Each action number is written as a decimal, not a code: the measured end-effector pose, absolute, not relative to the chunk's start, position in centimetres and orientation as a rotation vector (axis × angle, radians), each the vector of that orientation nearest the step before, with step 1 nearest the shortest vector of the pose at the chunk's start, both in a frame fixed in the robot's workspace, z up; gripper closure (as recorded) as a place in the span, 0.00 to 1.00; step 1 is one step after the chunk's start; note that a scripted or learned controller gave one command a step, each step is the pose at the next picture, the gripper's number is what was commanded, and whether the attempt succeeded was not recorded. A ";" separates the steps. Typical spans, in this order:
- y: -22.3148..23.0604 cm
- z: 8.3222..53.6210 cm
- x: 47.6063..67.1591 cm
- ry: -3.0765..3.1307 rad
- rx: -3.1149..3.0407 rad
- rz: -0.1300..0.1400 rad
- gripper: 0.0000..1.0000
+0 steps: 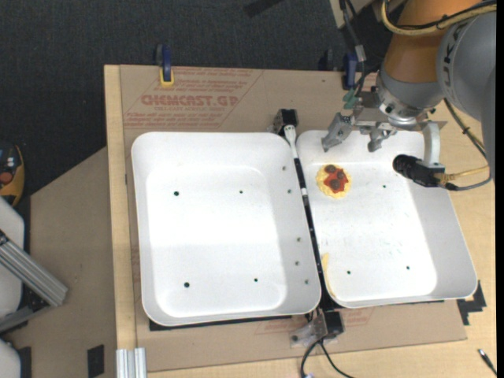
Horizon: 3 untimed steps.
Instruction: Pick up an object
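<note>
Nearest the camera: the front rim of the right bin (394, 296), with the left bin (213, 219) beside it across a dark central seam.
Task's thing: a small round yellow object with red blobs on top (334, 180), lying flat on the floor of the right bin, in its upper-left part, close to the seam but not touching the wall.
Claw: the gripper (358, 135) hangs over the far edge of the right bin, its two fingers spread apart with nothing between them.
Key relation: the object lies toward the camera from the gripper and slightly to the view's left, near but apart from it.
Long axis: the object is roughly round, so I judge finger orientation matters little here.
Height: the gripper seems raised above the bin floor, though the slant of the view makes this hard to tell.
Coming move, as a judgement: a short shift toward the camera and leftward, then a descent straddling the object.
Risk: the object looks low and flat, so the fingers may slide over it.
</note>
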<state>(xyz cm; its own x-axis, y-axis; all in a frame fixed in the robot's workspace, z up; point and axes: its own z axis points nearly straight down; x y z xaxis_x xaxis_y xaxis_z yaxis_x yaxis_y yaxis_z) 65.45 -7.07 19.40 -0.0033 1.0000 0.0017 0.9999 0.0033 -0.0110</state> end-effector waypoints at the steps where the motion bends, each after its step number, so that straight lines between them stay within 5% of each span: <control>1: -14.2 8.8 66.4 -2.211 -2.226 0.007 0.00; 3: -16.9 8.7 66.8 -2.223 -2.228 -0.005 0.00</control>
